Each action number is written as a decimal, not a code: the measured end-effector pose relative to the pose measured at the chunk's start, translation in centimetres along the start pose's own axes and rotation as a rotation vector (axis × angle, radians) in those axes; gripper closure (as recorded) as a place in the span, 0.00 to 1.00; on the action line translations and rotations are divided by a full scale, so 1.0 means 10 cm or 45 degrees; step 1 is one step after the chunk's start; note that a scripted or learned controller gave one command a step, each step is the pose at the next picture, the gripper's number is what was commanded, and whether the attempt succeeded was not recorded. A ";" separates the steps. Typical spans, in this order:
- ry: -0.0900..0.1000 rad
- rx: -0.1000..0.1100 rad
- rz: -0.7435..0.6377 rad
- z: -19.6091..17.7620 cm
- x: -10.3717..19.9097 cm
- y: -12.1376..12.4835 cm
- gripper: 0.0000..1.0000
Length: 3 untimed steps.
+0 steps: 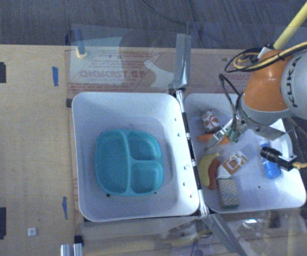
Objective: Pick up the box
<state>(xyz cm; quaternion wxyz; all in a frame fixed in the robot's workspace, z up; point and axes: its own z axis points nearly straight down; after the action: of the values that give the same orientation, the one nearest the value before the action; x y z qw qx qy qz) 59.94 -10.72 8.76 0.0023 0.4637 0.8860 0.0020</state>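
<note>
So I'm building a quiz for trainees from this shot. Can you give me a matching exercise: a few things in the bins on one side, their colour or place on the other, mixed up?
Things:
1. tray
2. banana
3. box
4. sponge

Descriptions:
A. yellow, near the divider in the right bin
B. teal, alone in the left bin
C. grey speckled, near the front edge of the right bin
D. white and orange, mid right bin

Pairs: 1-B, 2-A, 3-D, 4-C

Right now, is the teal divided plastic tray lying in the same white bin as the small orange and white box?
No, the teal divided tray lies in the left bin; the orange and white box is in the right bin.
</note>
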 end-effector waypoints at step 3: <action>-0.002 -0.002 0.273 -0.01 1.70 1.52 0.00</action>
<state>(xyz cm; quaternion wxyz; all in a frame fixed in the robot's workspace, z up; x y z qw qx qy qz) 62.75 11.90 8.95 0.0032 0.5559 0.8312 0.0025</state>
